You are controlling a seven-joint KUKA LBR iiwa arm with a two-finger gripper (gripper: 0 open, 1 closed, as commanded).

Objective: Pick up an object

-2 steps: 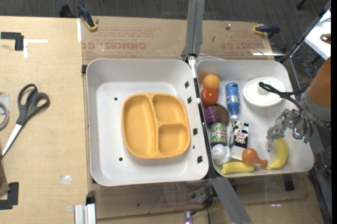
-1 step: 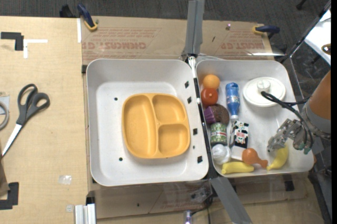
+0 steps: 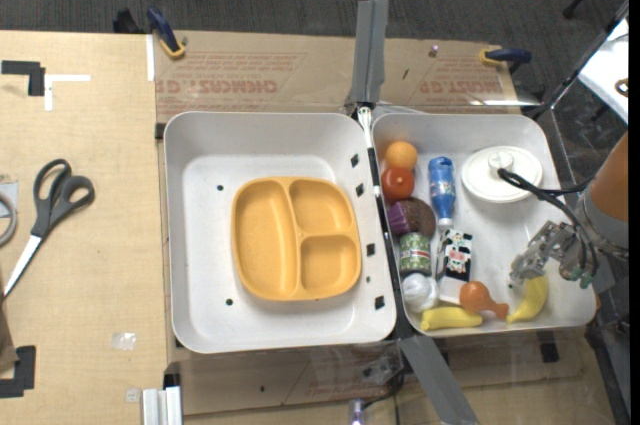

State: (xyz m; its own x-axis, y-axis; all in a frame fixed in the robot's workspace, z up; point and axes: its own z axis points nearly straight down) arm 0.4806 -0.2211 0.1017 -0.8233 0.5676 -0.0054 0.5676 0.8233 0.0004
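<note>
My gripper hangs low over the right bin, near its right side, just above and left of a yellow banana. Nothing shows between its fingers. Further objects lie in this bin: an orange, a red tomato, a blue bottle, a white lid with a black cable across it, a purple item, a small can, a black-and-white carton, a second banana and an orange pear-shaped toy.
The left bin holds a yellow divided plate. Scissors lie on the bench at far left. A grey bar stands behind the divide between the bins. Blue clamps hold cardboard at the back.
</note>
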